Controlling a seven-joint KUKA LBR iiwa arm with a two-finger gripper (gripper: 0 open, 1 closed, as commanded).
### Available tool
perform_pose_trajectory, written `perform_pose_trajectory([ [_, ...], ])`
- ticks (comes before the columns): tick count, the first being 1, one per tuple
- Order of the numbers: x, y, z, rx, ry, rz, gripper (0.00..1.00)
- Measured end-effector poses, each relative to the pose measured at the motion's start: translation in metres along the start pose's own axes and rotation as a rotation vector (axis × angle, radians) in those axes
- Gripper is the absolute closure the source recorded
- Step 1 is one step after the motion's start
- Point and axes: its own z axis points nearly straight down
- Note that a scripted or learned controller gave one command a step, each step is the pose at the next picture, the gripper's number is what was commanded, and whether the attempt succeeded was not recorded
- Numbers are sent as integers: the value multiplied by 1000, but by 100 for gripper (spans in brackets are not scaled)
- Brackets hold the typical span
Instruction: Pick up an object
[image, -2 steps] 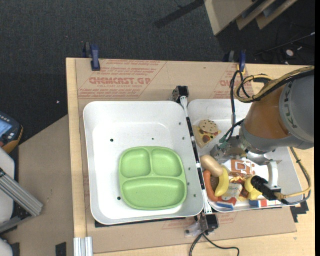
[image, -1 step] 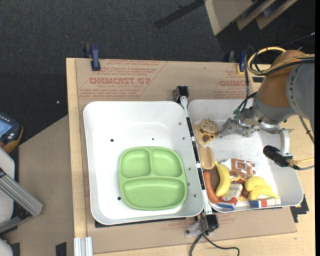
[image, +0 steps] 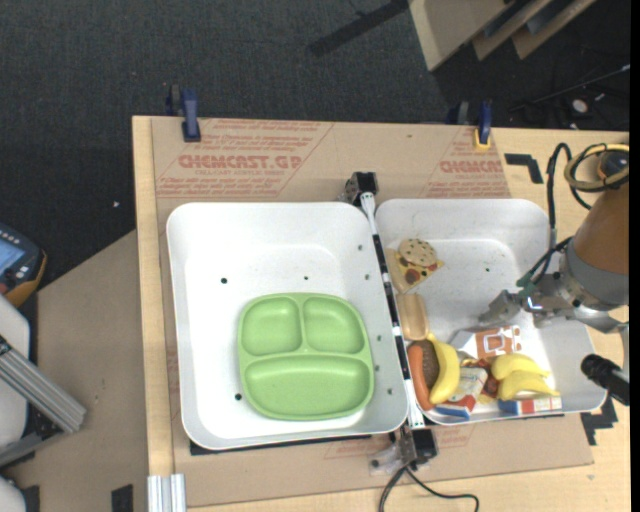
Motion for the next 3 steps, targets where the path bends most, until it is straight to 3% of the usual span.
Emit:
perform_pose_trajectory([
  [1,53,-24,36,-22,-8,-9,0],
  [2,58,-13,39,-16,-10,-4,0],
  [3,61,-15,32,-10,-2,-7,100],
])
